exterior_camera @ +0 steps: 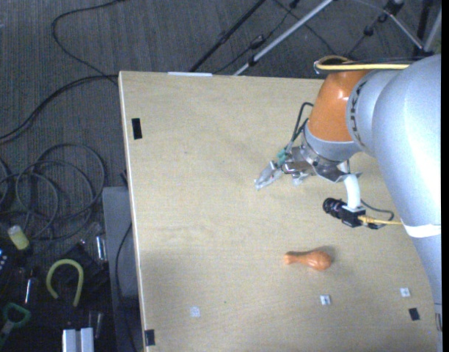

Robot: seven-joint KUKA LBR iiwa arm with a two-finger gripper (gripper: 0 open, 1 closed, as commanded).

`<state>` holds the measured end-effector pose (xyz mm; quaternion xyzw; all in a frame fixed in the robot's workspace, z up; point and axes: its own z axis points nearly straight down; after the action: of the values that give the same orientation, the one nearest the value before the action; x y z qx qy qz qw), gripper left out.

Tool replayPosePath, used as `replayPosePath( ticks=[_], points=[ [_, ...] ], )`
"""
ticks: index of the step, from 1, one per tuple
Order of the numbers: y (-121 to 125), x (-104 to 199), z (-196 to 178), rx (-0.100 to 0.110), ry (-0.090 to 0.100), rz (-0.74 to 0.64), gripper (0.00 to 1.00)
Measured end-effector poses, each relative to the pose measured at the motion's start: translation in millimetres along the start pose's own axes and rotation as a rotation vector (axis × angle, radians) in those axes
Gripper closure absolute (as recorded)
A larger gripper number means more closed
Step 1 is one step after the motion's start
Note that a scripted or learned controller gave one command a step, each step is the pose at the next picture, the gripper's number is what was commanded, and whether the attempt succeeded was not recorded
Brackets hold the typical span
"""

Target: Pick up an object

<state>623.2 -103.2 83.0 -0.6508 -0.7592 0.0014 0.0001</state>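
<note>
the grey kuka arm with the orange band (334, 112) comes in from the right side of the view and fills most of the upper right corner. its small metal two-finger gripper (266, 179) points left and slightly down, over the middle of the pale wooden bench top (202, 233). at this size i cannot tell whether the claw is spread or pressed together. nothing is seen between its tips; the wood under and around the tip is bare.

the task's thing, a small orange pear-shaped object with a narrow neck (309, 259), lies on its side on the bench, below and a little to the right of the gripper, well apart from it. its thin end points left, its round end right. it touches nothing but the wood.

a black cable connector with a white stalk and yellow lead (343, 211) hangs from the wrist, between the gripper and the orange object, nearer the arm.

small marks on the bench: a black rectangular tag (136, 128) near the upper left edge, and small pale square markers (325, 299) near the lower right.

off the bench, on the dark grey carpet floor (56, 64): loops of black cable (48, 189) at left, a green u-shaped piece (65, 276) at lower left, and grey metal tripod legs (305, 17) at top.
</note>
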Motion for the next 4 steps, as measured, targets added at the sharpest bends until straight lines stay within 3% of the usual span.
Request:
replayPosePath(
  ticks=[1,2,3,4],
  points=[
    [-0.4,0.1,-8.4,0.002,-0.001,0.0,1.0],
    [-0.5,0.1,-8.4,0.002,-0.001,0.0,0.0],
    [42.2,-20.3,-0.2,0.0,0.0,0.096,0.0],
    [32.4,-83.6,-89.3,-0.001,-0.002,0.182,0.0]
  ],
)
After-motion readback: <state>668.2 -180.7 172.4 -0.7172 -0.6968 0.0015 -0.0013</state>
